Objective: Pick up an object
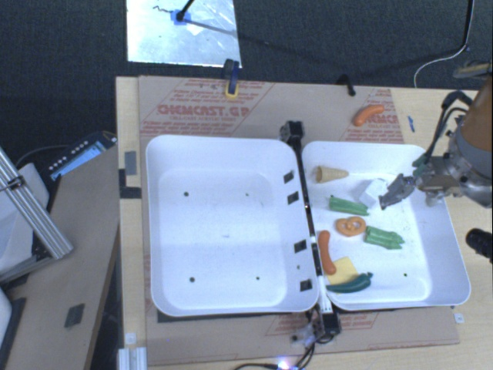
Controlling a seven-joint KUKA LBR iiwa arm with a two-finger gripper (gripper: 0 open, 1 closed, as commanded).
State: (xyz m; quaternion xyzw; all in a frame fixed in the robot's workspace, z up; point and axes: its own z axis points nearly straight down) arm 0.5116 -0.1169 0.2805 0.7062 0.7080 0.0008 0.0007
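- Reaching in from the right over the right bin (443, 245), with gripper (391, 194) low above the upper middle of it.
- Fingers (398, 185) seen close together at the tips — nothing visible between them; spread or pressed, could not tell for sure.
- Just left of the tips: small white block (373, 190), apart or touching unclear.
- Elsewhere in right bin: cone (330, 174) at top left; green pod (348, 205); pretzel-like orange ring (351, 226); second green piece (384, 238); red-orange chili (326, 253); yellow wedge (343, 269); dark green pepper (351, 284).
- Outside bins — orange sausage (368, 115) on the board.
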